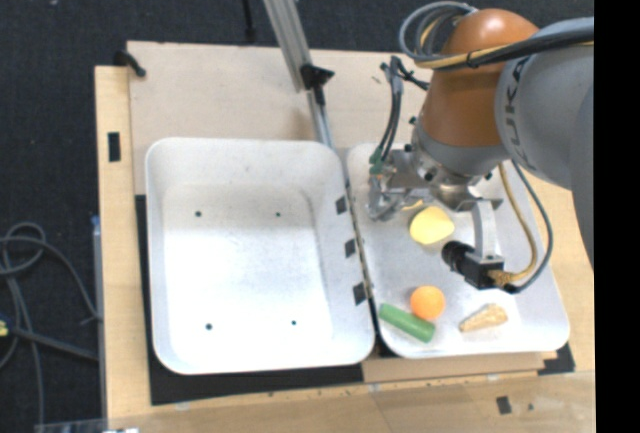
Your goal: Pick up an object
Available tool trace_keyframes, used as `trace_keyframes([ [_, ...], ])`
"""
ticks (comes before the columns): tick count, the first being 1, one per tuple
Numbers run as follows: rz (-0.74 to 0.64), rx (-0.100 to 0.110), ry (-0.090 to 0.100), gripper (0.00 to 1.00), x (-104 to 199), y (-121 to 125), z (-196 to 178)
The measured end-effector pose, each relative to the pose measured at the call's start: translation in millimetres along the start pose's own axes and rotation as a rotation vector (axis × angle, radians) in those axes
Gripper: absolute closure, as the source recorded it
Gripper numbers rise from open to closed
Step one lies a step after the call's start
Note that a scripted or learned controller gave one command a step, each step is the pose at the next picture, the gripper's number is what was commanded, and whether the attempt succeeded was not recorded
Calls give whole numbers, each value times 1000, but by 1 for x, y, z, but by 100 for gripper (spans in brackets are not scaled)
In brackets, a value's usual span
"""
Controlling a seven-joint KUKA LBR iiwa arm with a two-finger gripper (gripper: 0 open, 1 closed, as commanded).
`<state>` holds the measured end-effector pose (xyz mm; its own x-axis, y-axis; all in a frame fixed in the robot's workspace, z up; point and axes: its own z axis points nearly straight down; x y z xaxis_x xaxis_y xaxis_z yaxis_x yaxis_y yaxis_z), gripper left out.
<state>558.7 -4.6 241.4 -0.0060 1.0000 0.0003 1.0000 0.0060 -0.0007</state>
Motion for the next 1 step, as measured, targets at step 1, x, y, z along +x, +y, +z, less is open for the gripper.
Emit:
trace_keyframes([
  [1,-3,-2,1,100,59,9,0],
])
